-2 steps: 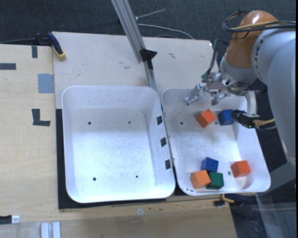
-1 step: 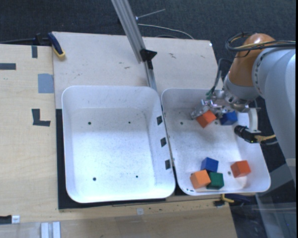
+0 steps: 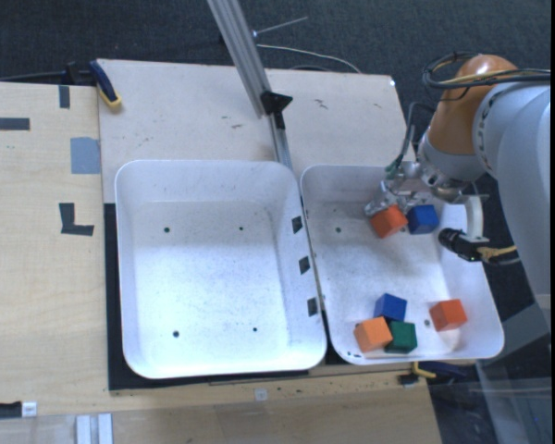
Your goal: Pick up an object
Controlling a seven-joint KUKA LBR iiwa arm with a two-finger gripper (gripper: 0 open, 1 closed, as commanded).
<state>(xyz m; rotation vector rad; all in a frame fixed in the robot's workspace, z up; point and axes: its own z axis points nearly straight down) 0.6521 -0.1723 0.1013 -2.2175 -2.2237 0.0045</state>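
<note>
Two shallow white bins sit side by side on the table [image 3: 194, 109]. The left bin [image 3: 129, 276] takes up the middle of the table; the right bin [image 3: 338, 276] lies toward the table's right edge and holds six blocks in all.

Counted by colour: two red-orange blocks, one orange, two blue, one green. Near the right bin's far edge, a red-orange block [image 3: 387, 221] sits just under the jaws [image 3: 400, 195], with a blue block [image 3: 424, 218] just beside it on the right. At the near edge of the same bin, an orange block [image 3: 374, 333] and a green block [image 3: 402, 337] touch each other, a second blue block [image 3: 390, 306] sits right behind them, and a second red-orange block [image 3: 448, 314] lies apart toward the bin's near right corner.

The arm [image 3: 499, 128] reaches in from the right, its orange band [image 3: 462, 109] above the wrist. The jaws hang over the far part of the right bin, at the red-orange block; whether they are open, closed or gripping that block cannot be told from here.

No brand, label or readable writing shows on the blocks or bins.
</note>
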